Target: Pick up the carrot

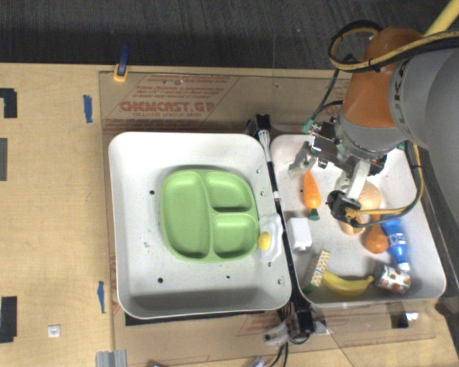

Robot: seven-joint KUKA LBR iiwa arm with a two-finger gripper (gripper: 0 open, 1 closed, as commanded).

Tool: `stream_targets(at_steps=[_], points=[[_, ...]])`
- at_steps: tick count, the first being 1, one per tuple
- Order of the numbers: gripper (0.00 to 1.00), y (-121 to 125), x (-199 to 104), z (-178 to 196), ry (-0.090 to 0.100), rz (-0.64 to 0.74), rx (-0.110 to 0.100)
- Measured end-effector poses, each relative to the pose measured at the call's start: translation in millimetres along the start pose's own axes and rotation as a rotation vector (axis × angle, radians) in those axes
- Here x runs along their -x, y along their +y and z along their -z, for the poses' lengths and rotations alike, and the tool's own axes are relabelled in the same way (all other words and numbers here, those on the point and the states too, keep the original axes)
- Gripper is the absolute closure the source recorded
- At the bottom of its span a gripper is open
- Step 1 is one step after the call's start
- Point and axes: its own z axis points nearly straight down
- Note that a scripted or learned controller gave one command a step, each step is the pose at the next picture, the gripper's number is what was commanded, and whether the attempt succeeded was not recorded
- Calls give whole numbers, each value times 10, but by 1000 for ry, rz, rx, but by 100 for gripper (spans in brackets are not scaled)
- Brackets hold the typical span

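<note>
The carrot (311, 193) is orange with a small green end. It lies lengthwise in the right bin (421, 205), near that bin's left wall in its upper half. My gripper (312, 157) hangs just past the carrot's far end, close above it, at the tip of the grey arm with the orange band (371, 98). The carrot rests on the bin floor, and nothing shows it being held.
The right bin also holds a white block (299, 233), a banana (346, 283), an orange fruit (375, 240), a blue bottle (395, 241), a pale round thing (369, 197) and a small can (394, 279). The left bin (138, 174) bears a green divided plate (210, 214) and a small yellow item (265, 241).
</note>
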Motion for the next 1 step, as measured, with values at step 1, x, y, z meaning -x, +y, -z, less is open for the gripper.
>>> stream_targets(at_steps=[1], points=[[0, 0, 0, 0, 0, 0, 0]])
